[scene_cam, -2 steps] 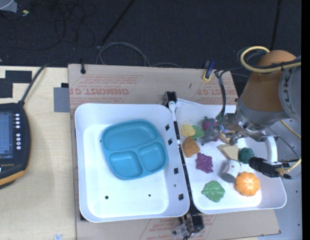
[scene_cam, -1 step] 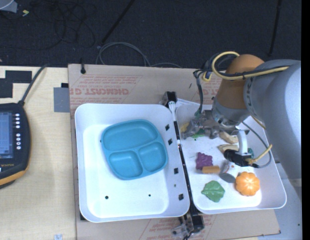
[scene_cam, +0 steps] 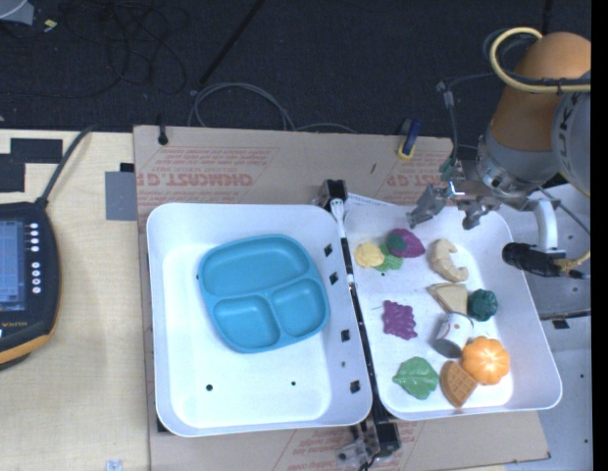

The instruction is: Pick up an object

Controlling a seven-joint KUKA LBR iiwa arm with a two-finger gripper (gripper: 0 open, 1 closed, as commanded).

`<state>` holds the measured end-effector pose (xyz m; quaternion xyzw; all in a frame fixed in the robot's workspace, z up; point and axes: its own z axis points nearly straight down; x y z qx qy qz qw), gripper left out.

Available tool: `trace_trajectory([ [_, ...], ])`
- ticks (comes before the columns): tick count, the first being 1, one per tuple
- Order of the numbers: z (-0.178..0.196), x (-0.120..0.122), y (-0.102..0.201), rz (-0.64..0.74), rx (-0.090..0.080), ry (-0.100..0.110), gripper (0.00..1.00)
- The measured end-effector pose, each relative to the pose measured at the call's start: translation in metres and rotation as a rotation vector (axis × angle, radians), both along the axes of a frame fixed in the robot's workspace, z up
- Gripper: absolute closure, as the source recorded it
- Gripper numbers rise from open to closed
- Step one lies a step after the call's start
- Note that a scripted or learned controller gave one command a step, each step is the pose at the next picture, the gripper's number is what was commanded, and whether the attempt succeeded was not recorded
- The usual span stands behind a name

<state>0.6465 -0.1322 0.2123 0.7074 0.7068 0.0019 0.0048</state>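
The right bin [scene_cam: 534, 307] holds several toy foods: a yellow piece [scene_cam: 370, 255], a purple piece [scene_cam: 407, 242], a beige curved piece [scene_cam: 444, 260], purple grapes [scene_cam: 399, 319], a dark green piece [scene_cam: 482, 304], an orange [scene_cam: 485, 359] and a green leaf [scene_cam: 416, 377]. My gripper [scene_cam: 446, 216] hangs over the far edge of this bin, above and just beyond the purple and beige pieces. Its fingers are spread open with nothing between them.
A blue divided plate [scene_cam: 265, 292] lies in the left bin [scene_cam: 177, 361]. A tan wedge [scene_cam: 449, 297], a grey-white object [scene_cam: 447, 337] and a brown waffle piece [scene_cam: 458, 385] crowd the right bin's near half. A pendant [scene_cam: 15, 273] sits at the left.
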Motion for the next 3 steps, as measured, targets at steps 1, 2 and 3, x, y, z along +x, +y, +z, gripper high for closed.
trace_trajectory([
  [1, 0.004, -0.003, 0.022, 0.003, 0.005, 0.012, 0.0],
  [2, -0.131, -0.004, 0.014, 0.001, 0.009, 0.02, 0.0],
  [3, -0.026, -0.001, -0.009, 0.001, 0.002, 0.004, 0.0],
])
